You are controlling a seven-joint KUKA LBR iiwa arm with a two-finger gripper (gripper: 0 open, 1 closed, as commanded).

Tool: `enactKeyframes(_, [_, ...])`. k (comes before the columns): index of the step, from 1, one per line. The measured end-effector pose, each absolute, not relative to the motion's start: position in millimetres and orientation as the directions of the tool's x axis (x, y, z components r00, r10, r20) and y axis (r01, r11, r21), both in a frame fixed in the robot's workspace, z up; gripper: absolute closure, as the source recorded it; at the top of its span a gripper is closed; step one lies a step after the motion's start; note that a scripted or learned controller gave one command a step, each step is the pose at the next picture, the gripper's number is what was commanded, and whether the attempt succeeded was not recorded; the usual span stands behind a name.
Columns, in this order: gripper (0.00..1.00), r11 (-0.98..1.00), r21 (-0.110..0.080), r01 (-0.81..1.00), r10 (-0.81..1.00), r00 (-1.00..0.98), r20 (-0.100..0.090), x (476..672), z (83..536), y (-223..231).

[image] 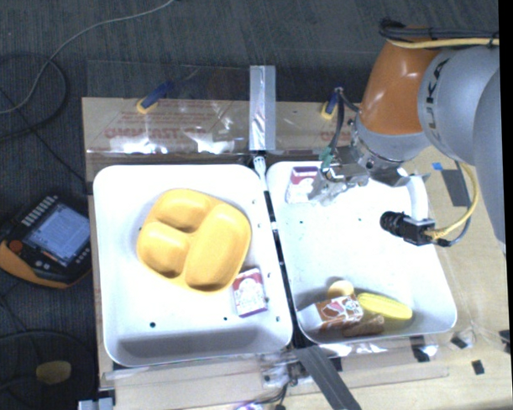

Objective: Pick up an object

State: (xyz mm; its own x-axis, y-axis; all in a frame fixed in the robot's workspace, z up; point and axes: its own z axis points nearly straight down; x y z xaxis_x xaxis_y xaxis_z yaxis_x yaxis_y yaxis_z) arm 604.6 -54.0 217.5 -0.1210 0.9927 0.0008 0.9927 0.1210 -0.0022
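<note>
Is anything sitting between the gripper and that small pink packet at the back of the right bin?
Nothing visible does. The gripper hangs right beside the small pink packet in the right bin, with just bare white floor around.

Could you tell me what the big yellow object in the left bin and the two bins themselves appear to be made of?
The big yellow object looks like soft foam or rubbery plastic: rounded, puffy lobes with a matte to faintly satin skin, though the view cannot settle which. The left bin and right bin look like smooth moulded white plastic, with rounded corners and soft sheen.

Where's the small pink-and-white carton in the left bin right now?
The small carton lies in the left bin, toward its front right corner, just beside the big yellow object and near the divider between bins.
</note>
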Motion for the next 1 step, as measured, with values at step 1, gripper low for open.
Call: enactKeyframes(1, [1.00, 0.228, -0.002, 0.974, 0.974, -0.228, 0.000, 575.6, 156.7, -97.7])
